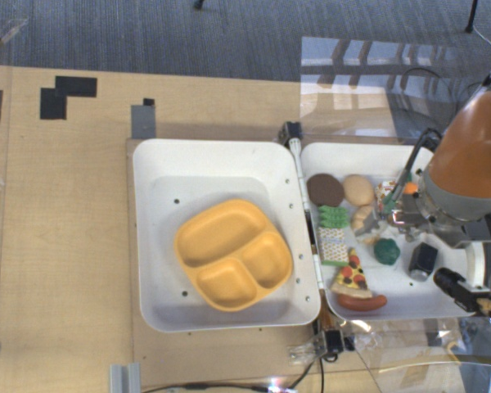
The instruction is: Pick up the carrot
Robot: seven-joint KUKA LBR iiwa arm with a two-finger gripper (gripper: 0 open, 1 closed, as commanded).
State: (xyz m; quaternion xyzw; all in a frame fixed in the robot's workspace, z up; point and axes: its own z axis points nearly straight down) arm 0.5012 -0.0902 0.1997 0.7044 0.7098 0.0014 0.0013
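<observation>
We take the small orange toy carrot (410, 189) to lie in the right-hand shallow white bin (368, 152), just beyond the jaws towards the far wall, its long axis hidden by the wrist, and we cannot tell the jaws' spread

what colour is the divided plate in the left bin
Yellow-orange, all three compartments alike; the divided plate shows plainly in the camera view.

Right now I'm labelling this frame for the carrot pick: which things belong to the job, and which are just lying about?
Job: gripper; small orange piece beside it, likely the carrot; right bin.
Lying about: yellow plate, brown patty, pizza slice, sausage, left bin.
</observation>
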